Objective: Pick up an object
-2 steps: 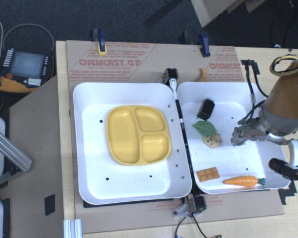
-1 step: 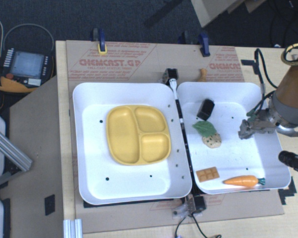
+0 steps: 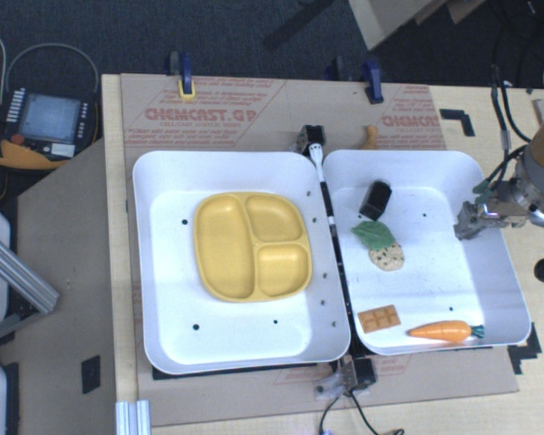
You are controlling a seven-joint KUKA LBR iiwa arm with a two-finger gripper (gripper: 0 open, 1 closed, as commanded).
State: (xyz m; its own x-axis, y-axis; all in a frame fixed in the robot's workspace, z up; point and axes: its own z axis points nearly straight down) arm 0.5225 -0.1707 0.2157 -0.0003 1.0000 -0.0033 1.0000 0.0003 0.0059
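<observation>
Objects for picking lie in the right bin [image 3: 499, 288]: a black block [image 3: 375, 199] near the back, a green leaf [image 3: 374, 235] touching a speckled cookie [image 3: 386, 257] in the middle, a brown cracker [image 3: 378, 318] and a carrot [image 3: 444, 332] along the front wall. At that bin's right rim, well apart from all of them, sits the gripper [image 3: 471, 220]; whether it is spread or closed cannot be told, and nothing is visibly held. A yellow divided tray [image 3: 251, 245] rests in the left bin [image 3: 163, 243].
</observation>
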